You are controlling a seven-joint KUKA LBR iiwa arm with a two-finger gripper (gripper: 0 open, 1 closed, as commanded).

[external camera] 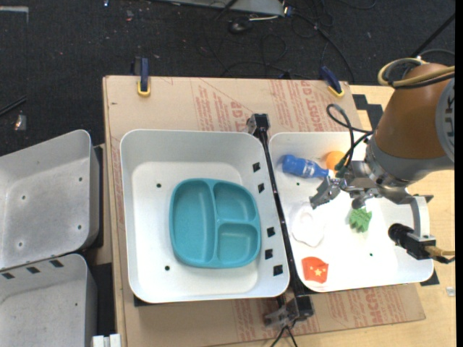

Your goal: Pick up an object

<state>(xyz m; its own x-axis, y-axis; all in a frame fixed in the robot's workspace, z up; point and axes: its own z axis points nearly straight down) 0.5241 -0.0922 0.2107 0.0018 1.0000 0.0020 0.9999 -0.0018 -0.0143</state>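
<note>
In the right bin lie a blue bottle, an orange ball, a flat white piece, a green toy and a small red piece. My gripper hangs over the middle of this bin, below the grey and orange arm. It is open, with one finger pointing toward the white piece and the other just above the green toy. Nothing is between the fingers. The arm hides part of the orange ball.
The left bin holds a teal divided plate. A black divider bar runs between the bins. A black fitting sits at the right bin's right edge. Cables trail behind the arm.
</note>
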